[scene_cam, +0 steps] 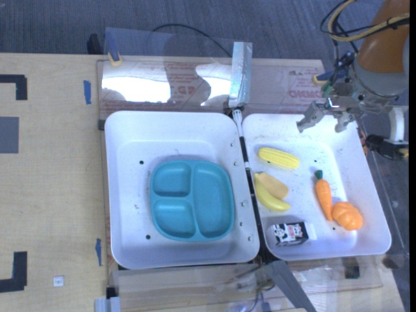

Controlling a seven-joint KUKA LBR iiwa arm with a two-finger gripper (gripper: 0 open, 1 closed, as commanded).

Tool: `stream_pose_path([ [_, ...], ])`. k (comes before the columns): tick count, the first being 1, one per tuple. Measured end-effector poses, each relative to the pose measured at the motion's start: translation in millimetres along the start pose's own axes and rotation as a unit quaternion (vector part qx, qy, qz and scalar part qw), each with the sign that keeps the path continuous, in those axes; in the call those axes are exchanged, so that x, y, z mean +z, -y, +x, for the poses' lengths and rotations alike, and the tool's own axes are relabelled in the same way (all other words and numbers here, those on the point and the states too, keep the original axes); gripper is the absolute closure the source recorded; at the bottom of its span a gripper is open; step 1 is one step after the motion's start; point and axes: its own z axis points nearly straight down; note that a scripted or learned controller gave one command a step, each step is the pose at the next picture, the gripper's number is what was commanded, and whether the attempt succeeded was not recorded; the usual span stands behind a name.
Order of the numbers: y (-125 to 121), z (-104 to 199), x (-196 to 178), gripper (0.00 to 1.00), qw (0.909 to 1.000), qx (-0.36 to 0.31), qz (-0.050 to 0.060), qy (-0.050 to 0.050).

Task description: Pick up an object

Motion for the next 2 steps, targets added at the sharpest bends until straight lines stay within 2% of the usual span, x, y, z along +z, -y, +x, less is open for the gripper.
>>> stream_pose_path([
  [1,47.0,-11.5,139.5,0.0,1.0,-0.002,-0.004,0.001],
  [2,118.0,-60.6,84.3,0.0,0.9909,-0.135,0.0,0.0],
])
